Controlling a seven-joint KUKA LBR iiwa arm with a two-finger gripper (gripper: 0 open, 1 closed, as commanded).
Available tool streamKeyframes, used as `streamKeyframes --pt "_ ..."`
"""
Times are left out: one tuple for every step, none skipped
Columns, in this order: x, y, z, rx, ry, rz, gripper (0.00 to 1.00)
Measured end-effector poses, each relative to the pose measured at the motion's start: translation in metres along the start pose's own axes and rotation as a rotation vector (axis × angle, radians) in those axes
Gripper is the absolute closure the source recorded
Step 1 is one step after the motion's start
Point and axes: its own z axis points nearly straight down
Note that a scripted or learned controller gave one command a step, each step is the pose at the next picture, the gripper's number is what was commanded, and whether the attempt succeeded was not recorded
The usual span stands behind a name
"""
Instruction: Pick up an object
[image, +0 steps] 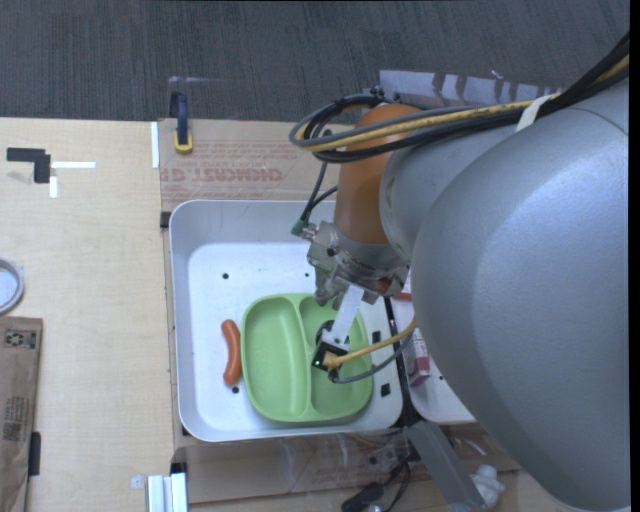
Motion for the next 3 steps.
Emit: streamKeyframes --pt "-0.03 -0.028 -0.027 0.001 0.0 -0.02 1.0" --pt "-0.031 -0.028 -0.034 0.003 -0.004 -0.022 1.0" --pt "-0.063 -0.04 -0.022 0.002 -0.001 0.094 1.0"
